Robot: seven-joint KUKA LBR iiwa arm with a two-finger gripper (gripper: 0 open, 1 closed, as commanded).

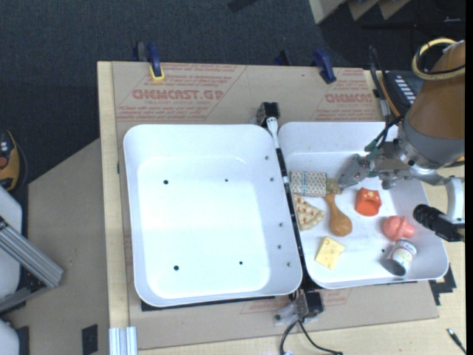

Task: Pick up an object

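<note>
The right bin (347, 135) holds several small items: a patterned packet (308, 183), a pizza-slice toy (307, 212), a brown drumstick (338, 217), a yellow cheese wedge (329, 252), a red pepper toy (367, 202), a pink lump (398, 227) and a small jar (401, 257). My gripper (366, 176) hangs over the upper middle of this bin, just beyond the red pepper toy. It is open, with one finger pointing left toward the drumstick's top and the other to the right. Nothing sits between the fingers.
The left bin (148, 143) lies beside the right one, divided from it by a dark rim. The arm's grey body (436, 124) covers the right bin's far right corner. A black part (436, 222) juts in at the right edge near the pink lump.
</note>
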